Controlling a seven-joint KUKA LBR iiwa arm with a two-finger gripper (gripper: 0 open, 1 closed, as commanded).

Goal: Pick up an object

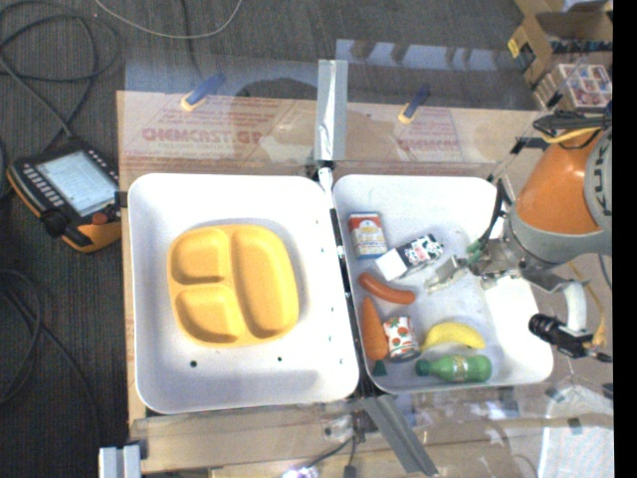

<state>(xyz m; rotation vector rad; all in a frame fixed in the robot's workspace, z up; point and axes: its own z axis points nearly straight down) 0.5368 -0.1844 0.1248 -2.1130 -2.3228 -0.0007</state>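
Observation:
My gripper [450, 272] hangs low over the middle of the right bin [518, 352], reaching in from the right below the orange wrist band [560, 195]. It sits just right of a black-and-white milk carton [418, 254] and a red sausage [388, 289], and above a banana [454, 336]. Nothing is visibly held in it. A red-and-white box [367, 234] lies at the bin's back left. An orange carrot [372, 329], a small printed can [400, 337] and a green bottle [454, 368] lie along the front.
The left bin [149, 366] holds a yellow divided tray [235, 284]. A raised divider [340, 267] separates the two bins. A teach pendant [68, 189] lies on the floor to the left, and cardboard boxes [562, 28] stand at the back right.

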